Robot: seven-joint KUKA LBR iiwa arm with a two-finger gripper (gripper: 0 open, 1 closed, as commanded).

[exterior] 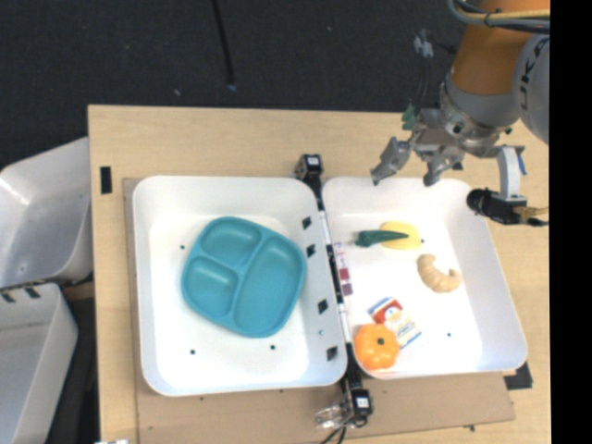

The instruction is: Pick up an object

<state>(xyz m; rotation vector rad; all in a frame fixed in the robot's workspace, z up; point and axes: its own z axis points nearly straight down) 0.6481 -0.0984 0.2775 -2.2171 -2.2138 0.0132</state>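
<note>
The end effector [409, 166] hangs with fingers spread apart and nothing between them, above the far rim of the right bin [481, 248]. The nearest candidate, a yellow corn cob [393, 236], lies just toward the camera, long axis crosswise. Open floor surrounds it; the croissant [437, 273] sits close by.

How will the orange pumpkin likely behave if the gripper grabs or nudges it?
The pumpkin looks round and squat, so a nudge may roll it. It sits in the right bin's near corner beside a small packet, so the walls may crowd the fingers. Its smooth, ribbed surface could slip.
</note>
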